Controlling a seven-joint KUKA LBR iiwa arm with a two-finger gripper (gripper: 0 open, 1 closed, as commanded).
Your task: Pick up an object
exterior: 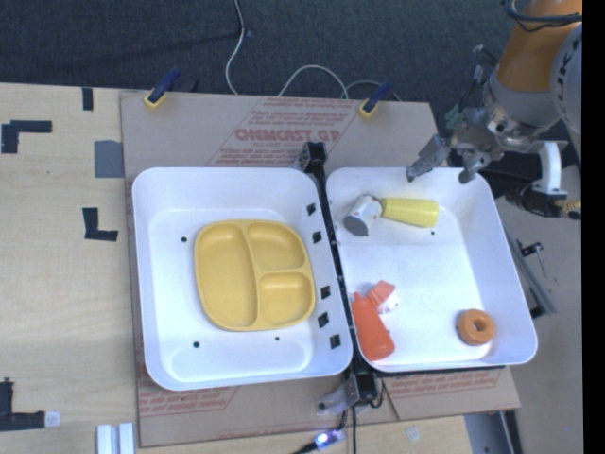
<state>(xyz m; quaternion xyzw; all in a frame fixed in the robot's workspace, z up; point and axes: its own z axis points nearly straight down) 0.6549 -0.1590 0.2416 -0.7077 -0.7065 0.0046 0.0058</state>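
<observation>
We have the gripper [442,164] hanging over the far right corner of the right bin [506,253], its two fingers spread apart with nothing between them, so the pick is not yet begun. The things we could take all lie in that bin: a yellow bottle [408,212] with a grey cap on its side near the far wall, an orange bottle [372,324] against the divider at the near end, and a small donut [475,326] in the near right corner. The yellow tray [253,274] sits in the left bin [161,253], well apart from us. We judge the yellow bottle the easiest target, being nearest the fingers. To do it well, we should turn the wrist so the fingers straddle its narrow width rather than its length, centre over the body and not the cap, and come straight down before closing. The arm reaches in from the right, orange band high, wrist tilted down toward the bin's far edge.
</observation>
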